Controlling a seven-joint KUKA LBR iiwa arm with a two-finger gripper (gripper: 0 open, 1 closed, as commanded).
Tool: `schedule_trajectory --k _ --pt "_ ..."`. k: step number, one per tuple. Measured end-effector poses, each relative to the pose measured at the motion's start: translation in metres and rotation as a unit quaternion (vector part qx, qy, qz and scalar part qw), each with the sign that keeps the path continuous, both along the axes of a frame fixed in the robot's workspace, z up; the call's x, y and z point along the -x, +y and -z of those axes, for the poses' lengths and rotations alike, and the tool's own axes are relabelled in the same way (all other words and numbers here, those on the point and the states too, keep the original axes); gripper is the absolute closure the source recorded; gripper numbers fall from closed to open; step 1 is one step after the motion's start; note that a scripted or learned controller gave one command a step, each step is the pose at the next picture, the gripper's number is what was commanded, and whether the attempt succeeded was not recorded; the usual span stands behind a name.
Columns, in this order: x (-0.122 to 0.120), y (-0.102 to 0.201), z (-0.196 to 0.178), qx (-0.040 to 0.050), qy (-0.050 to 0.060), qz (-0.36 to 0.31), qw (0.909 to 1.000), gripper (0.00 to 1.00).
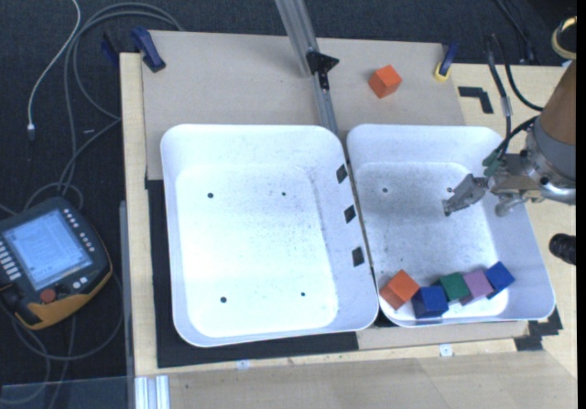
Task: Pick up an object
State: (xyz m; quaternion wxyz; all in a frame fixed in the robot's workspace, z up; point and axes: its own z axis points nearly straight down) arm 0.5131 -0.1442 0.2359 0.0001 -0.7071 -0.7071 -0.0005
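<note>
The grey two-finger gripper [482,195] hung open and empty over the right white plastic bin [412,146], while the small orange cube [399,289], likely light, rigid and foam-like, sat at its near edge, best pinched across opposite flat faces.

A: What sits in the right bin [522,242]?
B: A row of blocks [449,289] along its near edge; the claw [481,197] hangs above its middle.
A: And the left bin [179,215]?
B: Just beside it. One block [385,80] lies on the surface [229,78] behind both.
</note>
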Motion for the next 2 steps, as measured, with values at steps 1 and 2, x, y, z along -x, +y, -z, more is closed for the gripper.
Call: schedule_trajectory --k 1,2 --pt "-0.0051 -0.0069 -0.1036 0.0021 -0.005 -0.001 1.0000 0.00" --pt "-0.0048 -0.0062 -0.1104 0.0016 -0.002 -0.002 1.0000 1.00"
